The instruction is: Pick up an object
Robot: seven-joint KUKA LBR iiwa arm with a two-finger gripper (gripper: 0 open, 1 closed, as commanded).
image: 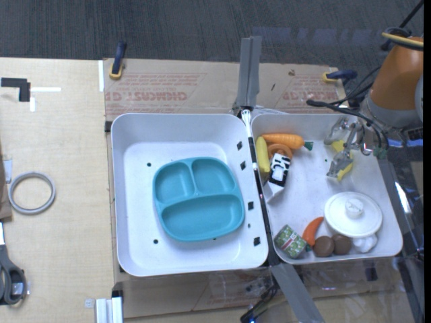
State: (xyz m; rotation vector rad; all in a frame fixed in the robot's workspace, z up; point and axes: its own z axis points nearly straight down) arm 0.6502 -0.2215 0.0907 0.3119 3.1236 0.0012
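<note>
Nearest the camera, along the front wall of the right bin (394, 251), lie a green printed packet (291, 241), a small orange carrot-like piece (312, 229) and two brown rounded items (333, 245), all just beside a white lidded pot (353, 213); the pot overlaps whatever pale object sits behind the brown items, so that object cannot be identified. Farther back from the pot, against the divider between the bins, stand a yellow banana-like piece (262, 155), a black-and-white figure (279, 169) and an orange carrot (283, 140), touching or overlapping one another so that their outlines merge. Up and to the right of the pot, the gripper (343, 155) hangs over the right bin's rear corner, its metal fingers pointing down beside a small yellow object (344, 171); the object appears to lie at or between the fingertips, but the detail is too small to tell whether the fingers are closed on it or merely next to it. The arm's orange band (399, 73) is cut off by the picture's right edge. Well to the left of the pot, the left bin (128, 200) holds a blue divided plate (199, 198). Far left of the pot, on the bench (54, 247), lies a grey tape ring (29, 192).
</note>
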